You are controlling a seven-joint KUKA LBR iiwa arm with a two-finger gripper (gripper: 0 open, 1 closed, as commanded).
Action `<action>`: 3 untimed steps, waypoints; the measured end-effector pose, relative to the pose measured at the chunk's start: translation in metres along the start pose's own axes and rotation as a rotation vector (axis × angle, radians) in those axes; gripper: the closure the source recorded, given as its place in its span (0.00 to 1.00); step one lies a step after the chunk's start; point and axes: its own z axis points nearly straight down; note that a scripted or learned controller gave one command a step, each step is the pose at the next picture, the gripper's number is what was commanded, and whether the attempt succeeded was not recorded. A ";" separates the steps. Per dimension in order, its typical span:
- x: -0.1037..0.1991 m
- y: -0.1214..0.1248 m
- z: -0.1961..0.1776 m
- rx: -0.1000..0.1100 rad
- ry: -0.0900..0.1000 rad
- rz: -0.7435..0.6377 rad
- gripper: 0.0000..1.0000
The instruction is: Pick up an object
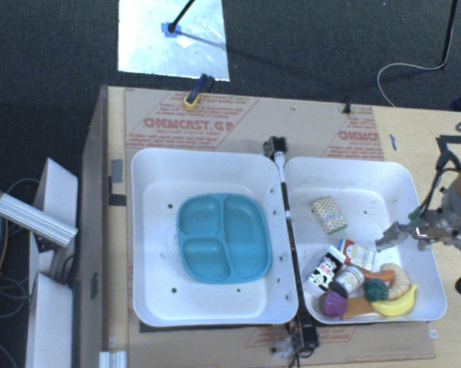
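Right bin: we log toys crowding its near corner; far half bare. Gripper at right rim, finger spread unclear. Left bin: blue tray.

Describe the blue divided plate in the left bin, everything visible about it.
The light blue divided plate looks like smooth moulded plastic, a rounded rectangle with raised ridges splitting it into three compartments: two at the far side and one wider one at the near side. It lies flat and right side up on the floor of the left shallow white bin, roughly centred and turned slightly askew to the bin's walls. Its compartments hold nothing. Only the bin floor touches it.
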 end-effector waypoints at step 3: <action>0.083 0.113 0.104 -0.002 0.001 -0.003 1.00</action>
